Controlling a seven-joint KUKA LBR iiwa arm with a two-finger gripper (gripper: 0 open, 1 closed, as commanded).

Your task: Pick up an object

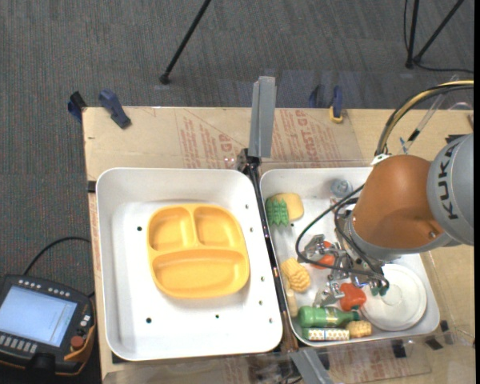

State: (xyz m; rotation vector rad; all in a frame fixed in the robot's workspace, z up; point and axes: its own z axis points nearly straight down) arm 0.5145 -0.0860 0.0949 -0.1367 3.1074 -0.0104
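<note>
The pincer (346, 277) is lowered into the right bin (430, 290), lower right of the frame, among the toy corn (296, 275), red piece (353, 296) and green bottle (326, 317). Its opening cannot be told. Nothing is seen lifted; the pick appears unfinished.

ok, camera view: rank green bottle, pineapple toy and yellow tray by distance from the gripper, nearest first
Gripper sits low in the right bin.
1. Green bottle: just below the gripper, along the right bin's front edge.
2. Pineapple toy: up and to the left, at the right bin's back left.
3. Yellow tray: farthest, in the middle of the left bin.
</note>
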